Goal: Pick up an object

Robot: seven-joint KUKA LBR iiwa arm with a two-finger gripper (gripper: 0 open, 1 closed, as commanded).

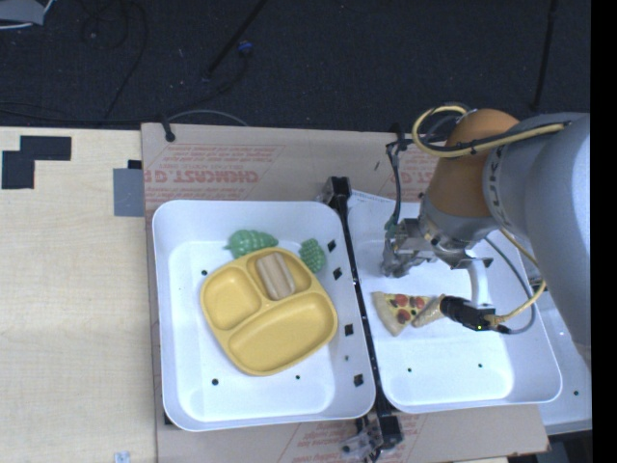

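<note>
Hovering in the right bin (pixel 501 379), the gripper (pixel 400 258) was seen just above the pizza slice (pixel 410 310); whether it was wide or narrow could not be told. A miss was judged likely: the flat slice could be pushed aside rather than caught.

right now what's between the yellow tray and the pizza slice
In the camera view, the black divider where the two bins meet lies between the yellow tray and the pizza slice.
</note>
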